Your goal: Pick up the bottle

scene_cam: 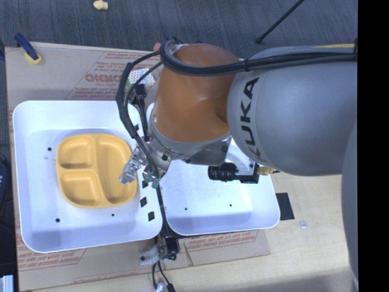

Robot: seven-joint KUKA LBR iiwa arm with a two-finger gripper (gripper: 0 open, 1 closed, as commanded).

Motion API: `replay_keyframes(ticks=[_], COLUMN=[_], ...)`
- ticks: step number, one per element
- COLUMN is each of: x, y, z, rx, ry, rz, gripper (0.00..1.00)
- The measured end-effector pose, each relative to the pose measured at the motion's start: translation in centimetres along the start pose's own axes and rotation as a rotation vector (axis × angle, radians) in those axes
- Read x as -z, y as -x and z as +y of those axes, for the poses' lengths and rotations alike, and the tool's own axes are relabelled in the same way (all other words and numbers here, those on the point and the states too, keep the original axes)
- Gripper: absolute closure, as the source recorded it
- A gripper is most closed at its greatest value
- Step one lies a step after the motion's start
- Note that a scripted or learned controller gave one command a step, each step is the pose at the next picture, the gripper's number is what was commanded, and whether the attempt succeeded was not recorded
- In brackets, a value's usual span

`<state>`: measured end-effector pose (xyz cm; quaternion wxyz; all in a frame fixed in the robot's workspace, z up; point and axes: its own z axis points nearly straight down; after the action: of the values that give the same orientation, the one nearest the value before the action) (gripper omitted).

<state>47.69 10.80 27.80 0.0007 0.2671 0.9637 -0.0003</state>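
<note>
Bottle: hidden from the camera – handling and grasp point can't be judged.
Gripper (132, 170): above yellow tray (91, 169) – state can't be told.

Dark grey ribbed carpet floor (73, 11) across top of view. Small yellow scrap (100, 5) lying on carpet near top left. Blue-and-yellow clamp (27, 47) at upper-left corner of cardboard sheet (91, 72), brown with red print. Light wooden bench top (304, 254) showing at lower right, black tape patch (284, 205) on it. Thin black rod (292, 11) crossing carpet at upper right. Even, diffuse light.
</note>
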Motion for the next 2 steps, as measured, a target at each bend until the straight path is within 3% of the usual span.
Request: replay_keyframes(ticks=[1,2], x=[-5.0,-2.1], y=[-2.8,-0.7], z=[4.5,3.6], rx=[0.264,0.861], ry=[-0.003,0.001], rz=[0.004,0.0], gripper=[1.0,1.0])
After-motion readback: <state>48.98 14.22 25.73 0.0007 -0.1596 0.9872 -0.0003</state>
